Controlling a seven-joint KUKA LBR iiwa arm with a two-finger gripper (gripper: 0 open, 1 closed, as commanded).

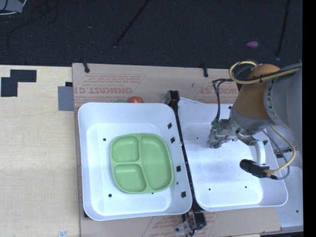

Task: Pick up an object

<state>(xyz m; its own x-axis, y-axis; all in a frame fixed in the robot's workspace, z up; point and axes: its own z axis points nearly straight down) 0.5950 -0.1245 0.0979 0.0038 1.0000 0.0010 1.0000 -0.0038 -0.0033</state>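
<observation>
Arm (276, 102): reached over right bin (227, 196) from bench's right edge. Gripper (216, 138): low over that bin's floor; finger state could not be told. Plate (141, 162), green, three-compartment: lay flat, centre of left bin (94, 132).

Smooth matt green plastic plate (141, 163) lies in a glossy white plastic bin (94, 132) on brown cardboard (148, 83).

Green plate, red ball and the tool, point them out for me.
green plate (141, 163): camera view, middle divider.
red ball (135, 100): camera view, top showing behind the left bin's far rim.
tool (215, 141): camera view, tip over the right bin.
</observation>
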